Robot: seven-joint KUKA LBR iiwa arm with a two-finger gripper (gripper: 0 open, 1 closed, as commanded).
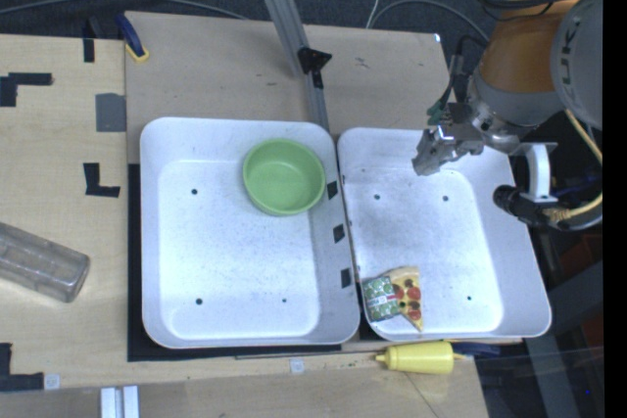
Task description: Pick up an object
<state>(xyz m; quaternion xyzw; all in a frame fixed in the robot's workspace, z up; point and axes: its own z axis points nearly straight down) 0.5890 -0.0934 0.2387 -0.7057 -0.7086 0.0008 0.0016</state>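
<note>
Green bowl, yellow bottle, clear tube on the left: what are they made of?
Green bowl: probably matte plastic, going by its even colour and lack of sharp glare.
Yellow bottle: likely soft squeeze plastic, opaque with a nozzle tip.
Clear tube: transparent plastic or glass; the bench shows through it, and I can't tell which.

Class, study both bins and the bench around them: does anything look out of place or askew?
Yes. The yellow bottle lies on its side outside the right bin, against its near rim. The colourful packet sits tilted in that bin's near-left corner.
</note>
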